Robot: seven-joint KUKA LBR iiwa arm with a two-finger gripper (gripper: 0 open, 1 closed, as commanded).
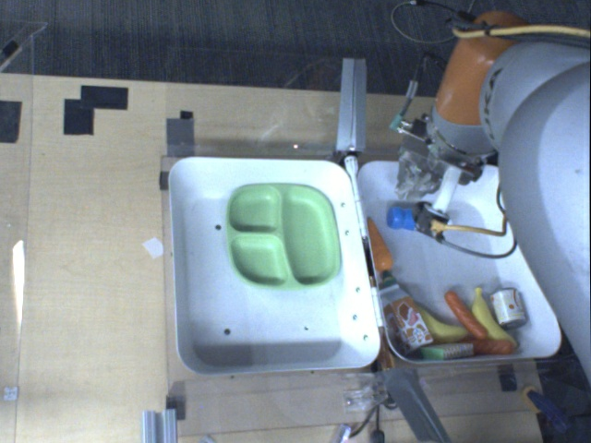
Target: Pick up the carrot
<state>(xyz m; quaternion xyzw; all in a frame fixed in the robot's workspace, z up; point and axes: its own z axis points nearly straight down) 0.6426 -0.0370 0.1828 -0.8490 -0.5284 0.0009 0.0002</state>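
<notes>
Carrot (pixel 378 245) lies in the right bin (pixel 531 280), pressed long-ways against that bin's left wall, next to the divider between the two bins. Gripper (pixel 414 183) hangs over the bin's upper part, near the carrot but above and to the right of it, not touching. We cannot tell from this angle whether it is open or closed, and nothing is visibly held. A small blue thing (pixel 400 218) sits between gripper and carrot. We judge the step in hand to be the approach. To do it well, we would bring the gripper over the carrot's thicker middle and turn the wrist so the jaws close across its width. The wall side looks tight, so a slight inward nudge first may help. We would pass clear of the blue thing on the way. Banana (pixel 445 329), can (pixel 508 307) and packet (pixel 406 321) crowd the lower end, well apart from the carrot's middle. Left bin (pixel 199 340) holds a green plate (pixel 282 233).
</notes>
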